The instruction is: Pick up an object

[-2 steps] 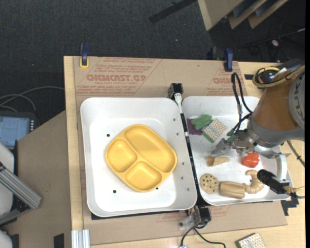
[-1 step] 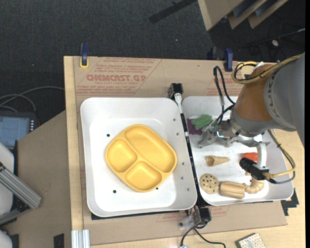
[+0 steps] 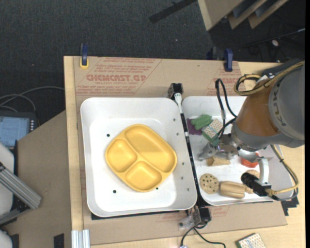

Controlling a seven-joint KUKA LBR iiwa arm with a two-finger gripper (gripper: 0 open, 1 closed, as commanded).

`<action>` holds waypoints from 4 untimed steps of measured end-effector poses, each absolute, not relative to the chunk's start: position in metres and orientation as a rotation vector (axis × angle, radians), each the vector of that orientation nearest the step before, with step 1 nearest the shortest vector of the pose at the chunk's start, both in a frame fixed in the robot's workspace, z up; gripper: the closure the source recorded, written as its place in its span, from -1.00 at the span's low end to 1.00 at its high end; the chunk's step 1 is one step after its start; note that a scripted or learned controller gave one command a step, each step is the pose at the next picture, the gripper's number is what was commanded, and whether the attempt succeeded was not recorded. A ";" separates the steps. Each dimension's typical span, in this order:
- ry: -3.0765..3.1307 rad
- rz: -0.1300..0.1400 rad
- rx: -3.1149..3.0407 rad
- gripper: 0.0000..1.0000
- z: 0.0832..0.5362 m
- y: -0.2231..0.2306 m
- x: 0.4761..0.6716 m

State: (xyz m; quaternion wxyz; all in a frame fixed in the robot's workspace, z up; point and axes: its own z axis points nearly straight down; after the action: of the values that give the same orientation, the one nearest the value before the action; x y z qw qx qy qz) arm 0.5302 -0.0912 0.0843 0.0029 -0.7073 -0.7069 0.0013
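A yellow divided plate (image 3: 140, 157) lies in the left white bin (image 3: 92, 121). The counter (image 3: 121, 77) beneath shows red print on its brown sheet, with blue clamps (image 3: 84, 55) at its far edge and dark carpet (image 3: 97, 24) beyond.

1. Dark grey carpet (image 3: 111, 29) covers the floor behind the bench.
2. The bench top is brown board (image 3: 121, 75) with red print, held by blue clamps (image 3: 84, 54).
3. Wooden furniture (image 3: 242, 12) stands at top right.
4. Cables (image 3: 29, 94) trail at left.

Grey arm (image 3: 289, 104) with orange band, black and yellow cables looped alongside
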 end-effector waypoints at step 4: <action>-2.215 0.004 -2.221 -1.00 0.084 -0.121 0.563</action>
State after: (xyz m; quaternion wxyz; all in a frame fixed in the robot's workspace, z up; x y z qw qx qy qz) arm 0.5630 -0.1215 0.0845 0.0024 -0.7081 -0.7061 0.0013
